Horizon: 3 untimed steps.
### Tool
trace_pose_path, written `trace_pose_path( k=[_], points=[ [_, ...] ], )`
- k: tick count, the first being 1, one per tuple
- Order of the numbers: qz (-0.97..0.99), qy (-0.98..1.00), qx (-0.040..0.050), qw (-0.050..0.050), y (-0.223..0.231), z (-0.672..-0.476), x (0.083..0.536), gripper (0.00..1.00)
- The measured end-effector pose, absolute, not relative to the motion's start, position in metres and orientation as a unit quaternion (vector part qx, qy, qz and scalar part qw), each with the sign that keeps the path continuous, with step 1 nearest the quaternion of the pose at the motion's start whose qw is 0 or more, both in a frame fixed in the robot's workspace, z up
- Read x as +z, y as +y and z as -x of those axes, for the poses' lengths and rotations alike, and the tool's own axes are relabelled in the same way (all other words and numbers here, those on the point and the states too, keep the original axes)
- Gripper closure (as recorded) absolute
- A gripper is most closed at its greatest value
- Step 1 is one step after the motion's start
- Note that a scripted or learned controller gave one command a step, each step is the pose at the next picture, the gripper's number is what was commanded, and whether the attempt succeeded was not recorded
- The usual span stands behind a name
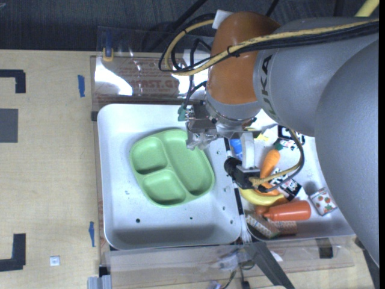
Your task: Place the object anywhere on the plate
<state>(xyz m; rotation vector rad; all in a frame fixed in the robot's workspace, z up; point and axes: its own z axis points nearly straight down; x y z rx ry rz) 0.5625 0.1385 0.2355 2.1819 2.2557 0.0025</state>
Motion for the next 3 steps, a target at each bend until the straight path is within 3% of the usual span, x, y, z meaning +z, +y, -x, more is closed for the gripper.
trace_pose_path(
  k=[1,2,3],
  points=[
    [-0.828,0.561,0.0,0.001,0.152,-0.631,0.205,1.0],
    [-0.831,0.556,0.0033,-0.001,0.187,-0.545,0.116,1.0],
    [-0.831,0.556,0.0031,-0.002,0.188,-0.545,0.116,0.0]
  ],
)
